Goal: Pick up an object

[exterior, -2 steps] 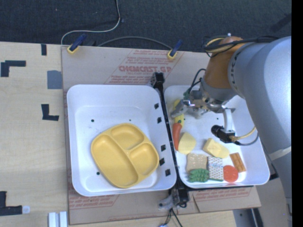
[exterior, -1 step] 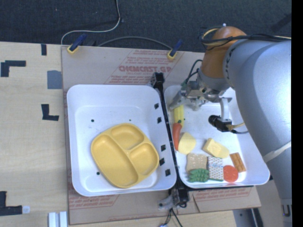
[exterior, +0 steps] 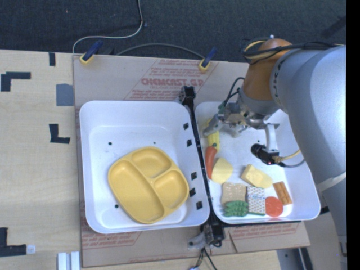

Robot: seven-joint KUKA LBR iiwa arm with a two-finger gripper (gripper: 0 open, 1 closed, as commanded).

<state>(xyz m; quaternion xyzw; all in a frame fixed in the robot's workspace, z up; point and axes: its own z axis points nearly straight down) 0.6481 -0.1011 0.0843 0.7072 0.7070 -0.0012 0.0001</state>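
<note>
Even bright overhead light, soft shadows inside white bins (exterior: 90, 167), mild glare on grey arm (exterior: 320, 94), slight overall softness, low resolution

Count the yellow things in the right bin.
3, perhaps more under the arm. A banana lies near the bin's left wall by the gripper, a rounded piece sits below the carrot, and a wedge lies mid-bin.

Yellow divided plate (exterior: 148, 183) in white left bin (exterior: 93, 129); orange carrot (exterior: 210, 160), green broccoli (exterior: 236, 208).
</note>
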